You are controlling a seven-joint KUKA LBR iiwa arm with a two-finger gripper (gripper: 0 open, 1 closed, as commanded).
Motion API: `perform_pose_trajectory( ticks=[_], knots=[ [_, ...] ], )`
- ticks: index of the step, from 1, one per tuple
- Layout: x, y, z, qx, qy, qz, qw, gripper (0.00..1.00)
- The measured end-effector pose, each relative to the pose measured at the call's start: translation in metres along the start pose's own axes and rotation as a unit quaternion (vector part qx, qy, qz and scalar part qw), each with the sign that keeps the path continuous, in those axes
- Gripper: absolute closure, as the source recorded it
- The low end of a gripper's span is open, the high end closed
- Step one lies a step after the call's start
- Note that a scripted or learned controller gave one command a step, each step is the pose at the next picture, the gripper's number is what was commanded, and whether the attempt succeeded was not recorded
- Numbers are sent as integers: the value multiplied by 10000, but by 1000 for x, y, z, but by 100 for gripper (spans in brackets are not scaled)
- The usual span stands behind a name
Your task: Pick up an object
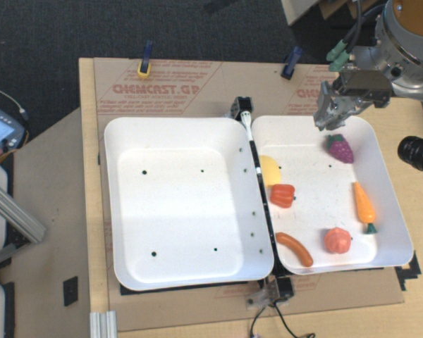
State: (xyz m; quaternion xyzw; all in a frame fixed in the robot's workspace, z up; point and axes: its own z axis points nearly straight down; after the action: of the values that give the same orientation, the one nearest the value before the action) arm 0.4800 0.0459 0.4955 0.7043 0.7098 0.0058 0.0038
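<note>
Toys in the right bin (388,189) — six, one of each kind.

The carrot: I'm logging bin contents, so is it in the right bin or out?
In. The carrot lies flat on the floor of the right bin, near its right wall.

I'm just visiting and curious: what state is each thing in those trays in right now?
Tool: hovering above the purple grapes, nothing between its fingers.
Purple grapes: lying loose.
Carrot: lying flat.
Red pepper: beside the yellow piece.
Sausage: lying flat.
Pink fruit: resting.
</note>
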Motion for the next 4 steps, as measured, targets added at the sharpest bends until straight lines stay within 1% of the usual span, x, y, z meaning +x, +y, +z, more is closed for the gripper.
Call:
perform_pose_trajectory(
  ticks=[1,4],
  knots=[
    [-3,0,-5,42,-17,33,10000,100],
    [-2,3,-36,-11,-21,25,10000,100]
  ],
)
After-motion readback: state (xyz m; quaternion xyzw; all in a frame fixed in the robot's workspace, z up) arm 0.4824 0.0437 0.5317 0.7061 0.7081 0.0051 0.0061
